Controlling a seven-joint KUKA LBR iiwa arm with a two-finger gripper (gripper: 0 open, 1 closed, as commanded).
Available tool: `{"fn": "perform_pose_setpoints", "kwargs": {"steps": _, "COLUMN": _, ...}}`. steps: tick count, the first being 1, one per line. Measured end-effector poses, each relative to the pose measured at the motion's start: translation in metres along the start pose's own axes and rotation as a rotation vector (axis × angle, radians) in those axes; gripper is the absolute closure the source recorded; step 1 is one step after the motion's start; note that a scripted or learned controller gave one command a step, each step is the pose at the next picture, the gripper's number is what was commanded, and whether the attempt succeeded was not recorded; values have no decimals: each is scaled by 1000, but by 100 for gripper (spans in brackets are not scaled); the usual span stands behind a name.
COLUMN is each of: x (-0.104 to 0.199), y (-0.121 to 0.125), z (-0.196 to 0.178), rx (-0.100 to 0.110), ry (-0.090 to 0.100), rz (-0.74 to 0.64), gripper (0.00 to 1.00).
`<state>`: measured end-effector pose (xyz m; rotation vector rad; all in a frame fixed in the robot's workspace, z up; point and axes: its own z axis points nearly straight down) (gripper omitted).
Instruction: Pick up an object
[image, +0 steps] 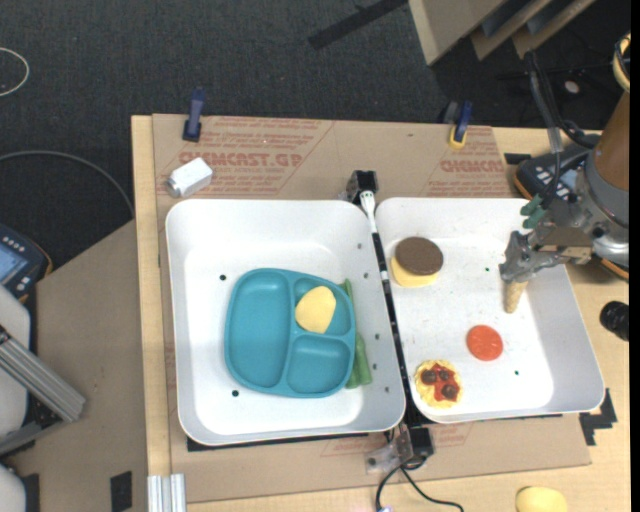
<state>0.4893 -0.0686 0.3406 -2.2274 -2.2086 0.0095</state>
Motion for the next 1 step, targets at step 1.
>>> {"fn": "perform_pose_setpoints", "kwargs": {"steps": 1, "x": 23, "y": -5, "z": -181, "rx": -31, "ry": 0, "rz": -11, "gripper": 100}}
